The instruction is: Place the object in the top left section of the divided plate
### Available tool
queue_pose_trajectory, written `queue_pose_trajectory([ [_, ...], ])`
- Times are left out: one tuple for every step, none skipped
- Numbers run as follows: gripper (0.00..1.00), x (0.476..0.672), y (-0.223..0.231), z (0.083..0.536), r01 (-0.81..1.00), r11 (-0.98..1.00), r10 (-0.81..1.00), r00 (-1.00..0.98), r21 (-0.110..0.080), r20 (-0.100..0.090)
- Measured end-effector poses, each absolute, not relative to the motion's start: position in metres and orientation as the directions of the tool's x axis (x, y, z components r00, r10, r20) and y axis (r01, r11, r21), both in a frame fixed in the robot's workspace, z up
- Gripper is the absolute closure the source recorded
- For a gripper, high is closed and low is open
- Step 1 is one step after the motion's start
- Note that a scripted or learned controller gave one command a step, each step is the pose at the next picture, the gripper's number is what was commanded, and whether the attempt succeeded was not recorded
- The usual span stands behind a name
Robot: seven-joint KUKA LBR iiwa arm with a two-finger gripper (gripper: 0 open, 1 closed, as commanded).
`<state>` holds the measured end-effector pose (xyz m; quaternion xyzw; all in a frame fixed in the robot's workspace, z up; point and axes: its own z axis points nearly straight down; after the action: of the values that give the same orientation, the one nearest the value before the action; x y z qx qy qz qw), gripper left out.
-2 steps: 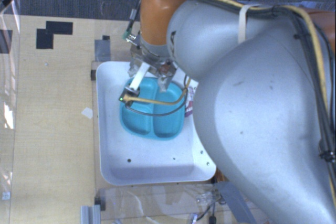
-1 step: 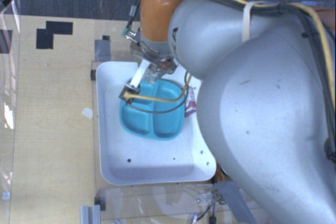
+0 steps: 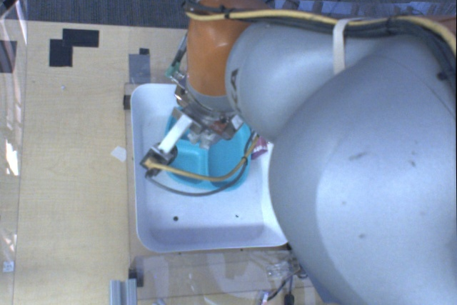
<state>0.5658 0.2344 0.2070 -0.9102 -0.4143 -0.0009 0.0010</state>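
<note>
Over the white bin (image 3: 153, 221) hangs the grey arm (image 3: 357, 153), its bulk covering most of the bin's right side and everything beyond it. Its orange band (image 3: 214, 46) sits above the bin's far rim, and below the band the wrist drops toward the bin's middle. Inside the bin lies the divided plate (image 3: 196, 157), light blue, with one ridge between sections showing just under the wrist. The gripper (image 3: 203, 128) is directly over the plate's upper part, close to or touching it; I cannot tell how its jaws stand, nor whether anything is between them, because the wrist hides them. A white block with a dark end (image 3: 166, 146) juts from the wrist toward the bin's left wall, above the plate's left edge. A yellow cable (image 3: 207, 173) loops from it across the plate's near side. The object to be placed cannot be made out. At the plate's right edge, against the arm, a small reddish scrap (image 3: 260, 147) peeks out, too hidden to identify.
</note>
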Motion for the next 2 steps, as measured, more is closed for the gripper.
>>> queue_pose_trajectory([
  [0.0,0.566,0.234,0.207,0.754,-0.657,0.754,0.657,-0.001,0.003],
  [0.0,0.575,0.204,0.235,0.764,-0.646,0.764,0.646,0.001,0.004],
])
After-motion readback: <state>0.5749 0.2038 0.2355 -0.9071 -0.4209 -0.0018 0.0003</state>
